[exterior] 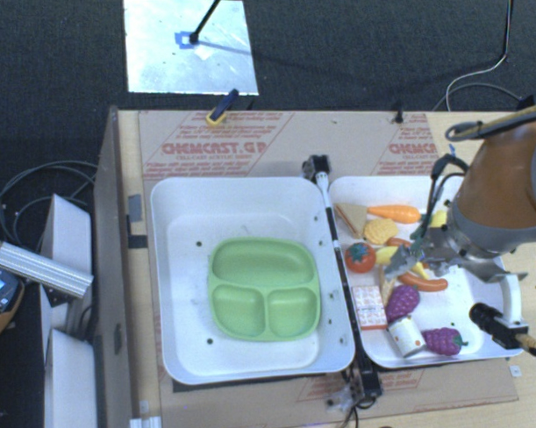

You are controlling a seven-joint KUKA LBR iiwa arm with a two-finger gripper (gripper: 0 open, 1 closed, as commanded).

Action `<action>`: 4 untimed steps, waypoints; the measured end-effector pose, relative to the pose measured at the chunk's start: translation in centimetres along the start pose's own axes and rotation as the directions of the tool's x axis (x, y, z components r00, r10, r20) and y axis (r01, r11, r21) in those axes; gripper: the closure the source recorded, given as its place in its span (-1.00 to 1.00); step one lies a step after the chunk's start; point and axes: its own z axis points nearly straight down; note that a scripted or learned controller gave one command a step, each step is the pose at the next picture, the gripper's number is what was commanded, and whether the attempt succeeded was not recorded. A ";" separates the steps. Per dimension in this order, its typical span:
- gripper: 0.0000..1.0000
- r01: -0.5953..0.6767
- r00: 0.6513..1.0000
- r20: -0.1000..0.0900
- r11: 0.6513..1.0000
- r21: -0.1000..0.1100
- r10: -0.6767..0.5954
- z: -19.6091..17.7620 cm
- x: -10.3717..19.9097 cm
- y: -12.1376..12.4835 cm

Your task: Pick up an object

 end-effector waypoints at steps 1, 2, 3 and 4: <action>-1.00 0.000 1.000 0.000 1.000 -0.010 0.000 10.0 -0.9 0.5; 1.00 0.002 1.000 -0.003 1.000 -0.012 -0.002 8.9 -0.7 0.7; 1.00 0.001 1.000 0.001 1.000 -0.003 -0.001 1.9 -1.5 0.9; 1.00 0.002 1.000 0.001 1.000 -0.004 -0.002 -1.1 -1.5 7.2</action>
